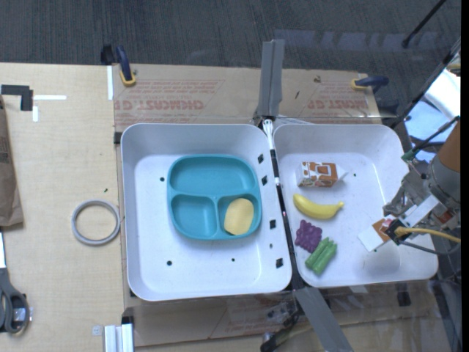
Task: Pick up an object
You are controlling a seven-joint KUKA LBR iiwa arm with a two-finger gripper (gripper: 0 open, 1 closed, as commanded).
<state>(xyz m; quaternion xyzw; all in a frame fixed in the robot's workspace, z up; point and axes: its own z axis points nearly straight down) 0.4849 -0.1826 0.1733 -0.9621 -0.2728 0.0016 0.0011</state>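
Gripper of mine, grasp unreadable, hovers at four o'clock in the right bin; I should descend squarely onto the banana.

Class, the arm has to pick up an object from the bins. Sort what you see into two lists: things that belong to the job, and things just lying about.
Job:
gripper
orange-and-white carton
banana
purple grapes
green vegetable
yellow lemon-like piece in blue divided plate

Lying about:
tape ring
scissors
blue-and-yellow clamps
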